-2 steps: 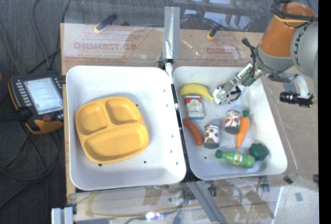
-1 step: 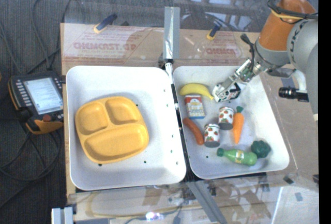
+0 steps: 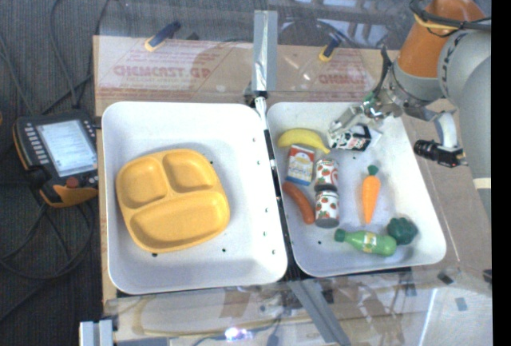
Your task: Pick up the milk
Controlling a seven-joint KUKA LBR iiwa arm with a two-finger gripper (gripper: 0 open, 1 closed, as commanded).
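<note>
Looking at the upper middle of the right bin (image 3: 431, 200), we see the pincer (image 3: 351, 127) right over the milk (image 3: 354, 138), grip unclear, and fear it nudging the banana (image 3: 302, 138).

The arm (image 3: 471, 65) is cut off (upper part) by the right edge.

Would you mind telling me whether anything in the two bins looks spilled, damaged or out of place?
Nothing stands out. The yellow divided plate sits flat in the left bin, and the toy food, including the milk carton, lies unspilled in the right bin.
</note>
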